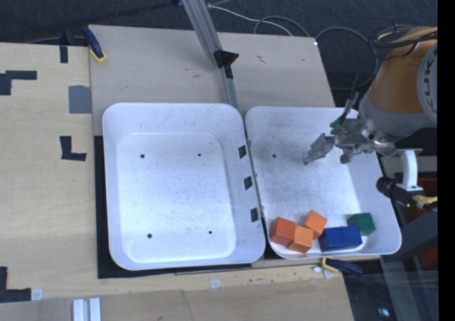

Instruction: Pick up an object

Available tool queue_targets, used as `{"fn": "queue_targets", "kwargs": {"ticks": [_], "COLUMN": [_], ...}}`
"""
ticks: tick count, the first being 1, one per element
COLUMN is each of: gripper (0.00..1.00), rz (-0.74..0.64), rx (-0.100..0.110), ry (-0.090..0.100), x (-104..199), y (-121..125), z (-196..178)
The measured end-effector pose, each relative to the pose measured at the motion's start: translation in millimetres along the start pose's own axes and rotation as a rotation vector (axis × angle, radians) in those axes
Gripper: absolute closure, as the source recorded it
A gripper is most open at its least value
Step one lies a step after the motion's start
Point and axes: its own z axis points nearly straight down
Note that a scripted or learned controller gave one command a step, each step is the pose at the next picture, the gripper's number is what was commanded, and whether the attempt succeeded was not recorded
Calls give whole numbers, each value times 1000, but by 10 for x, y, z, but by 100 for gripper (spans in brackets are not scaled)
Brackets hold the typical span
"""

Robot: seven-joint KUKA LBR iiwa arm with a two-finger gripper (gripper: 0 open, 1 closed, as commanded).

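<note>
Camera view: fingers (328, 149) spread, holding nothing, above right bin (298, 128); blocks (321, 231) near front edge.

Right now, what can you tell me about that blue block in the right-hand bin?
The blue block is the largest piece there: a flat, rectangular brick of matte blue, lying on its broad face at the near edge of the right bin. A green block sits just behind its right end, and orange cubes crowd its left end. The pincer hangs well away from it.

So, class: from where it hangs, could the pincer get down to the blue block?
Probably yes. The pincer hangs over bare floor of the right bin; the blue block lies uncovered near the front wall, though neighbours crowd it.
</note>
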Motion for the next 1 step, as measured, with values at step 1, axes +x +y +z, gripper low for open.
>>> {"fn": "queue_targets", "kwargs": {"ticks": [1], "gripper": [0], "rz": [-2], "rx": [2], "ry": [1], "x": [280], "y": [-201], "z": [-108]}}
